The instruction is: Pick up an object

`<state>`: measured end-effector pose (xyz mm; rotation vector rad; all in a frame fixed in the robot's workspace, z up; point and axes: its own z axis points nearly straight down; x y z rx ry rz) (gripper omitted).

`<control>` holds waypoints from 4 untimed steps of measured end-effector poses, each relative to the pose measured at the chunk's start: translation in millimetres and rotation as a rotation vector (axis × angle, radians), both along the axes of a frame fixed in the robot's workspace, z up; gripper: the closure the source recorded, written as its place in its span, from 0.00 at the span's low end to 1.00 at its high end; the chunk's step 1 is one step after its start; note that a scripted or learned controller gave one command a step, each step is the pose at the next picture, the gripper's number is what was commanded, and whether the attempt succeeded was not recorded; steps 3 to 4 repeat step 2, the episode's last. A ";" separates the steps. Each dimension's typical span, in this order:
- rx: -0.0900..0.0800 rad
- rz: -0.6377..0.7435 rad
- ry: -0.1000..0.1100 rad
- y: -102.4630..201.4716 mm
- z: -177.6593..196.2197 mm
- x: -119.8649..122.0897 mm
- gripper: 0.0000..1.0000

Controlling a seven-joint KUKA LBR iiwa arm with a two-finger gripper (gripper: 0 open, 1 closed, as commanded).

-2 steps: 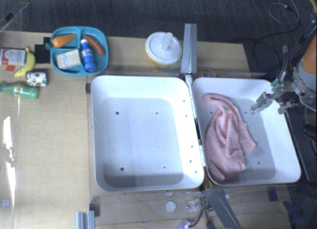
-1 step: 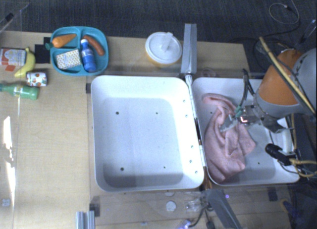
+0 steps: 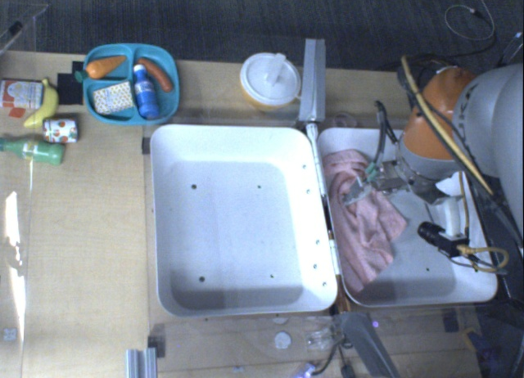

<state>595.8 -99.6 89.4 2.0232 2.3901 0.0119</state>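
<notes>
A crumpled pink cloth (image 3: 364, 221) lies in the left part of the right white bin (image 3: 458, 282), stretching from the bin's back toward its front. My gripper (image 3: 367, 185) reaches in from the right and is down at the cloth's upper middle, right against the fabric. The grey arm with its orange band (image 3: 438, 123) rises behind it at the right edge of the bin. The cloth rests on the bin floor and I cannot tell if any of it is gripped.
The left white bin (image 3: 237, 213) stands beside it, with a metal divider (image 3: 312, 82) at the back between the two bins. A white lidded cup (image 3: 270, 80), a blue tray of toy food (image 3: 131, 82) and small items (image 3: 37, 123) sit on the bench. Cables (image 3: 454, 245) hang over the right bin.
</notes>
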 end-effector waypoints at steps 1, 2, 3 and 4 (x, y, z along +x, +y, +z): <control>-0.001 0.003 -0.006 0.4 10.9 2.1 1.00; -0.001 0.219 0.010 25.2 94.6 7.3 1.00; -0.001 0.219 0.010 25.2 94.6 7.3 1.00; -0.001 0.219 0.010 25.2 94.6 7.3 1.00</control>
